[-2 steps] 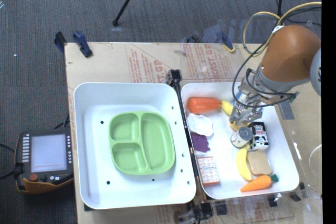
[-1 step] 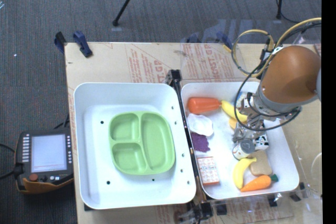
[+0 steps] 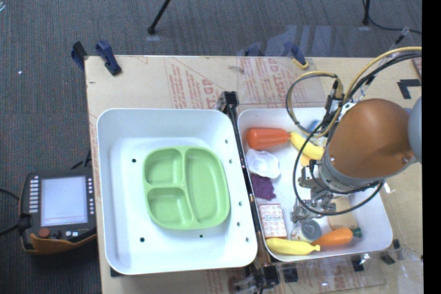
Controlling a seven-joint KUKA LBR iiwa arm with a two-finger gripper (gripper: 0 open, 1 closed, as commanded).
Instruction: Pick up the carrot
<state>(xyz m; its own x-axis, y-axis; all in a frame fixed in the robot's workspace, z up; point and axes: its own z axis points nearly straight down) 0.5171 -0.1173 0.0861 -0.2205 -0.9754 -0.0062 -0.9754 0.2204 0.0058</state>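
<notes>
The metal two-finger gripper (image 3: pixel 311 211) hangs low in the right white bin (image 3: pixel 375 217); whether its jaws are apart or together, I cannot tell. Just beside it, to the near right, lies the small orange carrot with a green top (image 3: pixel 337 237). A yellow plastic banana (image 3: pixel 293 246) lies left of the carrot. A small red-and-white printed card (image 3: pixel 273 219) has writing too small to read. The left bin holds a green divided plate (image 3: pixel 186 187).

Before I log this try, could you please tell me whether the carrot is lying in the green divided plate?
No, the carrot lies in the right bin near its front edge, while the green divided plate sits in the left bin.
</notes>
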